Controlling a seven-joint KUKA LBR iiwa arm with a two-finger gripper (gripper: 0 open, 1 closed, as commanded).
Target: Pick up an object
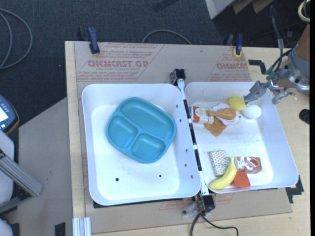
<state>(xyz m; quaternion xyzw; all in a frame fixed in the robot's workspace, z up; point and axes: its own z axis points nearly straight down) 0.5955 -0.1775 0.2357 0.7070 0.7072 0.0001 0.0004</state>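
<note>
The right bin (275, 136) holds several small items. At its far end lie a yellow lemon (236, 103), a white egg (252, 112), a brown bread-like piece (224, 114) and a red and white packet (199, 115). Near its front lie a banana (224, 177), a patterned packet (218, 160), another red and white packet (251, 163) and an orange piece (241, 180). My gripper (266, 94) hangs over the bin's far right corner, open, with nothing between its fingers. Its left finger (254, 92) is just above the lemon and egg.
The left bin (98, 166) holds a blue divided plate (141, 129). A clamp and bracket (178, 75) sit at the far end of the seam between the bins. Blue clamps (92, 38) hold the cardboard at the back. Cables trail at the upper right.
</note>
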